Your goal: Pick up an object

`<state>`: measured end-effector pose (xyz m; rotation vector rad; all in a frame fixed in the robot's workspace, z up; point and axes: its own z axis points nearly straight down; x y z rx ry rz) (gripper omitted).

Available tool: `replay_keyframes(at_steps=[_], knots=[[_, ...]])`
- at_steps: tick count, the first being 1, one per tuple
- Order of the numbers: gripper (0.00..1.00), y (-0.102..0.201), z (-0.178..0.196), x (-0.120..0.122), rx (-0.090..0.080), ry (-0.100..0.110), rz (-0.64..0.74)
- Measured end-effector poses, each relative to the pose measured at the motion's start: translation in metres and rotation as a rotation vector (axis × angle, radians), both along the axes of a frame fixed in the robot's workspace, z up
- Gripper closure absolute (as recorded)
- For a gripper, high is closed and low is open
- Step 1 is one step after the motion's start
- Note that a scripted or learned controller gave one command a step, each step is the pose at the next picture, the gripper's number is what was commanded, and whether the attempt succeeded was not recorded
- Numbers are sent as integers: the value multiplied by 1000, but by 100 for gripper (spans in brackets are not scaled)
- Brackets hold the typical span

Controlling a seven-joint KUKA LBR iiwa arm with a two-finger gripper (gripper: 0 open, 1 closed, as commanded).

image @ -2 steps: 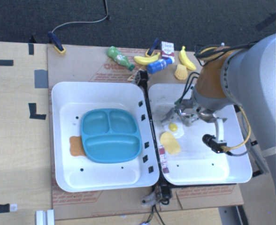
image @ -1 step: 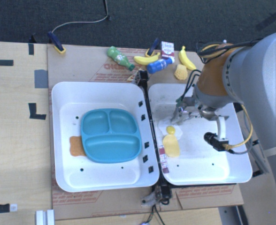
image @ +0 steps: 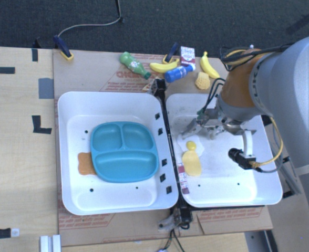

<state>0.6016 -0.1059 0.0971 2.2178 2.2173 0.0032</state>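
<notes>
The gripper (image: pixel 196 126) hangs in the right bin (image: pixel 259 193); its spread cannot be told. It should centre over the yellow toy (image: pixel 192 161) before descending.

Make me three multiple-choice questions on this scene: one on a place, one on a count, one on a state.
1. Where is the blue tray?
A. left bin
B. right bin
C. on the bench behind the bins

2. How many bananas lie behind the bins?
A. one
B. two
C. four

3. How does the tray lie?
A. upside down
B. on its edge
C. flat, compartments up

Answers:
1 A: it sits inside the left bin.
2 B: one banana and a second banana lie there.
3 C: its three compartments face up.
</notes>
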Motion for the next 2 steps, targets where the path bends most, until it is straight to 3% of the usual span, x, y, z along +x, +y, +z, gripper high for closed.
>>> replay_keyframes(at_steps=[1, 2], knots=[[0, 2, -11, -37, 1, 1, 1], [0, 11, -11, -8, 1, 2, 1]])
